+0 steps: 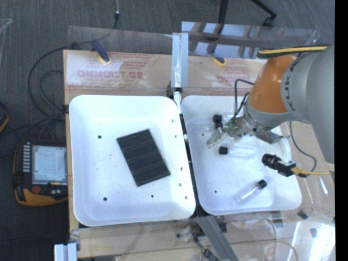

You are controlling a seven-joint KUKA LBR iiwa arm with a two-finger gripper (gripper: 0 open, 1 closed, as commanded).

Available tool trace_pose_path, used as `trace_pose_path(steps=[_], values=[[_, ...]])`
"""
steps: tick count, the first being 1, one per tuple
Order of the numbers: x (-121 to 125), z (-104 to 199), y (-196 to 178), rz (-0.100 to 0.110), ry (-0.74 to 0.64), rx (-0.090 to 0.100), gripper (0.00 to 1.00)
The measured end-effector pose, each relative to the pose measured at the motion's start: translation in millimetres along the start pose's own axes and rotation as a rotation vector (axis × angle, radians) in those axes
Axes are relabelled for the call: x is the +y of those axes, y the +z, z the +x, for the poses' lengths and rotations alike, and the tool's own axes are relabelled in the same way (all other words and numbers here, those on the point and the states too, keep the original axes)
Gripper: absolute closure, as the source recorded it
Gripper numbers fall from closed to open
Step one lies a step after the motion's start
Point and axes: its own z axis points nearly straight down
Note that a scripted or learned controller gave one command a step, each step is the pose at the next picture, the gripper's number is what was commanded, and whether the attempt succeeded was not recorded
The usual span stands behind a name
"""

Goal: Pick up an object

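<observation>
Item: one desk carrying two shallow white bins. Left bin: one dark ribbed panel, flat, lying at a slant near the middle, well apart from the arm. Right bin: the gripper, low over the upper half of the bin, hanging from the grey and orange arm; whether it stands wide or narrow cannot be told from this angle, and nothing is seen held in it. Contents of the right bin: a clear vial with a black cap at its left end, lying just below the gripper in the view, long axis running roughly across the bin from left to right; a second clear vial, capped at its upper right end, lying on a diagonal near the lower edge, further from the gripper; a small black piece close to the gripper's upper left, too small to identify. Assessment: the first vial is the nearest candidate, and a grasp would likely need to close across its narrow width, not along its length. Pick not yet made.
</observation>
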Motion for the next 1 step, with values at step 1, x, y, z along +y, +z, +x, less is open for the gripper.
trace_pose_path(steps=[1], values=[[-0.3, -0.1, -5.3, 0.004, 0.001, 0.002, 1.0]])
